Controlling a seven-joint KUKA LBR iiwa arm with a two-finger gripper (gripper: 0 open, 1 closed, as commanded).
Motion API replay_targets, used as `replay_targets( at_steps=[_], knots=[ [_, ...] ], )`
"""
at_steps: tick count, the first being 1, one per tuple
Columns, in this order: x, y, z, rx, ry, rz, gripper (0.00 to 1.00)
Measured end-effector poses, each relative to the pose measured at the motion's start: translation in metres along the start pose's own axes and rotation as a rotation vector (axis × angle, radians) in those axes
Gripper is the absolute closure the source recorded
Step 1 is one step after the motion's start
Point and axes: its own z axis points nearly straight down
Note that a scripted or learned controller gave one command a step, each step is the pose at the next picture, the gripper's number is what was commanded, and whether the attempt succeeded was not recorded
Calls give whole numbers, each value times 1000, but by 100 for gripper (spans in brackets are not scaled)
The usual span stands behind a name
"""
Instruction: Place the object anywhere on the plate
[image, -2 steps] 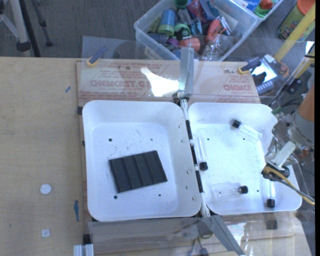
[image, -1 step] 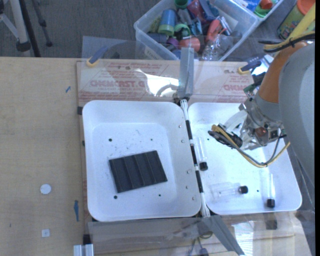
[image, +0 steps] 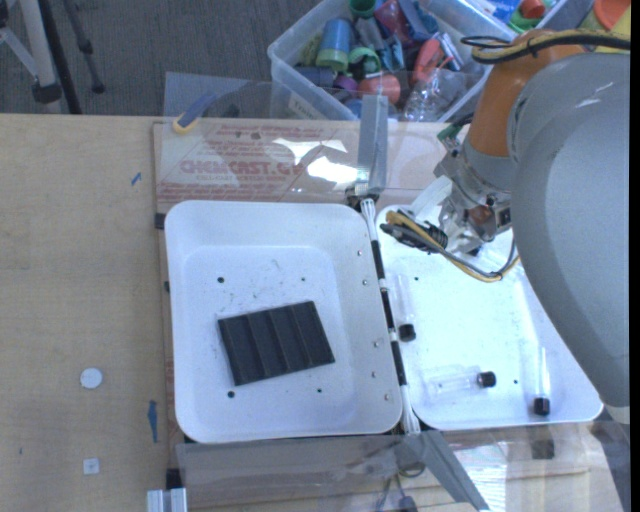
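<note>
Leftmost, the bare wooden table (image: 70, 250) carries a small white disc (image: 91, 378) close to its left edge. Next comes the left bin (image: 182, 300), and inside it lies the dark ribbed plate (image: 275, 343), flat on the bin floor, turned a little askew and toward the near side, its ribbed top bare. Beyond the far rim of that bin a clear sheet with red lettering (image: 240, 165) lies flat on the table, and farther back stands a clear tub (image: 300, 55) heaped with colourful toys. Right of the divider is the right bin (image: 470, 320), where three small clear tubes with black caps lie, all well apart from the plate. The first tube (image: 402, 305) lies just beside the divider, running near to far with its cap at the near end. The second tube (image: 460, 380) lies crosswise in the near part of the bin, with its cap pointing right. The third tube (image: 542, 385) lies near the bin's right rim, running near to far, cap at the near end. My claw (image: 460, 228) hangs over the far part of the right bin, apart from all three tubes. From this angle I cannot tell how far open it is or whether it has hold of anything. Behind it my arm (image: 575, 200), grey with its orange band (image: 495, 110), comes in from the right and covers the bin's far right corner.
</note>
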Motion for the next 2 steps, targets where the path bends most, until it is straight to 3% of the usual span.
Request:
replay_targets(
  at_steps=[1, 2],
  knots=[
    [37, -68, -77, 0, 4, 56, 100],
    [55, -110, -90, 0, 4, -5, 100]
  ],
)
